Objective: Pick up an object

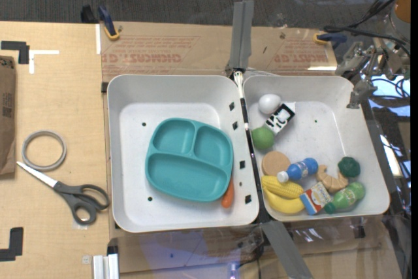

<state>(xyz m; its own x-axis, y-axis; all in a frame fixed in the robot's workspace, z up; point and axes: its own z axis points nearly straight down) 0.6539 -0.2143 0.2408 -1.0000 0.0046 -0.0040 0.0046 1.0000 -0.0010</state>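
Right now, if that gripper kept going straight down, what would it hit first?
Likely the bare far corner of the right shallow white bin, beneath the grey metal gripper; depth is unclear.

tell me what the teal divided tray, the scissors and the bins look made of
Teal divided tray: likely moulded plastic, matte, one even colour with soft rounded ridges.
Scissors: metal blades that look pale and bright, with dark grey handles, probably plastic.
Left bin and right bin: seemingly thin white plastic, smooth with a slight sheen and rounded corners; the look leaves coated metal possible.
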